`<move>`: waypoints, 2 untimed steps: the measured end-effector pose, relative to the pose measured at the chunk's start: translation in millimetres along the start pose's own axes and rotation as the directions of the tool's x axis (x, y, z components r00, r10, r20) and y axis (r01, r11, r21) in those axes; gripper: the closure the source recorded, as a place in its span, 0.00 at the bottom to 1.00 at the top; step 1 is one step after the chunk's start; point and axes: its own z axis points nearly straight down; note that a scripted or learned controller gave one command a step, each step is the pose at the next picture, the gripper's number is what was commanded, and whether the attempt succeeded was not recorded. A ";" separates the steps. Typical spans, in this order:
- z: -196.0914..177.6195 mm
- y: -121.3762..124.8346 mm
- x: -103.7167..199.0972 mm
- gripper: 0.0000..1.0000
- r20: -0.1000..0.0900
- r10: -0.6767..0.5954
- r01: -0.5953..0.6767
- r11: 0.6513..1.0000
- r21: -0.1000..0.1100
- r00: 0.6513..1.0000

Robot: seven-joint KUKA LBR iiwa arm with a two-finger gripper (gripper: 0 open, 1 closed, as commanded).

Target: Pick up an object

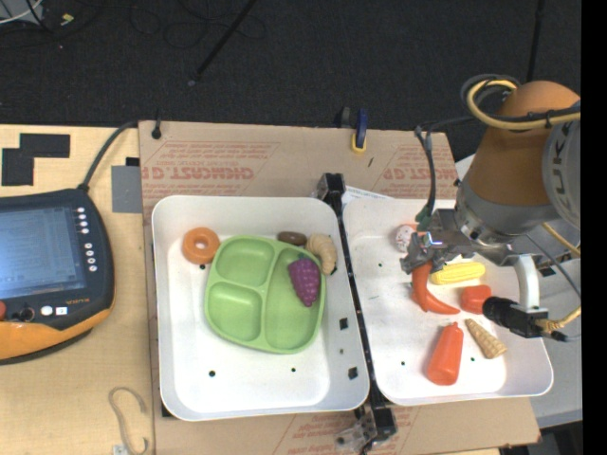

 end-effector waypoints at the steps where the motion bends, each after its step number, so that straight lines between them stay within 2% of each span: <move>1: 10.4 16.4 -1.6 1.00 0.001 -0.004 0.004 1.000 0.001 1.000; 2: 13.1 11.1 3.8 1.00 0.000 -0.001 0.001 1.000 0.003 1.000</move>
